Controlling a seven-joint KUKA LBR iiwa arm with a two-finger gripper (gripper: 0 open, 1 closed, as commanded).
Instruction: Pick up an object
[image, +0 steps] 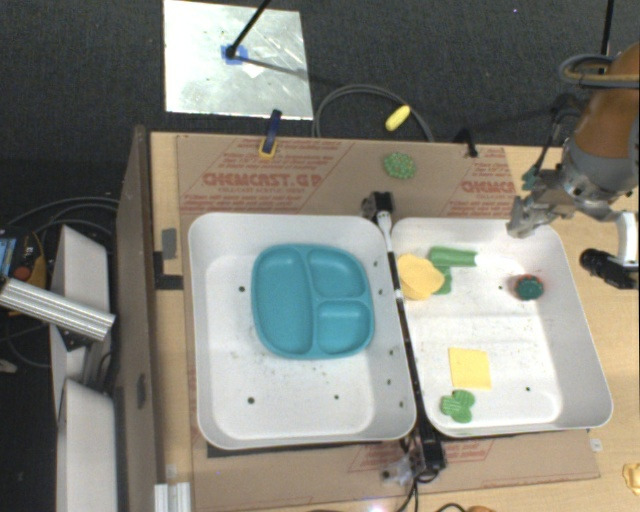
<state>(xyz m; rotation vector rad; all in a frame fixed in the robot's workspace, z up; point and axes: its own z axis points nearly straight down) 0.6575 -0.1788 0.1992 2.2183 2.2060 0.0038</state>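
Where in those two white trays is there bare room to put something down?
Left bin: bare strips around the blue plate. Right bin: open floor between the yellow square and the right wall. Crowded near the divider, by the yellow lump and green stick.

Apparently "CHEMCAST GP" on cardboard sheet (262, 180)

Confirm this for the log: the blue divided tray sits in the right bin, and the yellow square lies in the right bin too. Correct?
Not quite. The camera view shows the blue divided tray in the left bin, not the right one. The yellow square does lie in the right bin.
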